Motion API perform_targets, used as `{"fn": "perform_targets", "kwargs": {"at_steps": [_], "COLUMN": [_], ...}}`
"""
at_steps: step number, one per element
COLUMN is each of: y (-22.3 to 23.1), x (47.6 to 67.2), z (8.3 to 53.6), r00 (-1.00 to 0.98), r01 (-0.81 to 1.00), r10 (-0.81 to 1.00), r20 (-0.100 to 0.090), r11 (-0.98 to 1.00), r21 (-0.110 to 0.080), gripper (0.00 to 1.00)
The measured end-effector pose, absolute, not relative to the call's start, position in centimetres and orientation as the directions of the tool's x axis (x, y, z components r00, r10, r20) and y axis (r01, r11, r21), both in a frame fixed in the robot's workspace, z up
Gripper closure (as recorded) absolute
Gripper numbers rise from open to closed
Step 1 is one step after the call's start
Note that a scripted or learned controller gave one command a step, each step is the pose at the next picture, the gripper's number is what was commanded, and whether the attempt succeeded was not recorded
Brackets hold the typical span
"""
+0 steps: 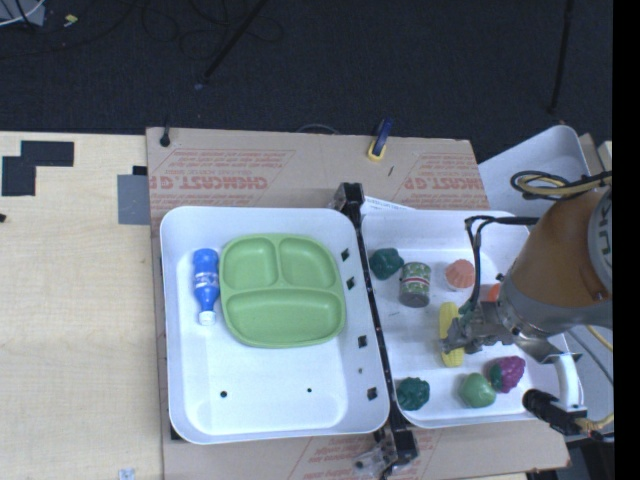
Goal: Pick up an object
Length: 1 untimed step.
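My gripper [462,340] reaches into the right bin [430,243] from the right, low over a yellow object [448,323]. The yellow object lies right at the fingertips, partly covered by them; whether it sits between the fingers is unclear. Around it in the same bin lie a dark green lump [385,262], a small can [415,284], an orange-pink piece [460,273], a second dark green lump [413,394], a light green ball [477,391] and a purple object [508,372].
The left bin [190,388] holds a green divided plate [281,290] and a blue bottle [204,283] lying by its left wall. A black divider [366,308] runs between the bins. Cardboard [260,173] lies under both bins.
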State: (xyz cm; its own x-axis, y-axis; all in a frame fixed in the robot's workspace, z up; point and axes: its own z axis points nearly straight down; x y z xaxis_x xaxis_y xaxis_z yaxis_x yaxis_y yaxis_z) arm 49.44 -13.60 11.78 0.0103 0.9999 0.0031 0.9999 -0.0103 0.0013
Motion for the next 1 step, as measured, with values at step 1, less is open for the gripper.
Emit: {"fn": "perform_targets", "kwargs": {"at_steps": [1], "y": [-13.5], "x": [49.86], "z": [16.05], "r00": [0.0], "r01": [1.0], "r10": [1.0], "r20": [0.0], "r11": [0.0], "r21": [0.001], "gripper": [1.0]}}
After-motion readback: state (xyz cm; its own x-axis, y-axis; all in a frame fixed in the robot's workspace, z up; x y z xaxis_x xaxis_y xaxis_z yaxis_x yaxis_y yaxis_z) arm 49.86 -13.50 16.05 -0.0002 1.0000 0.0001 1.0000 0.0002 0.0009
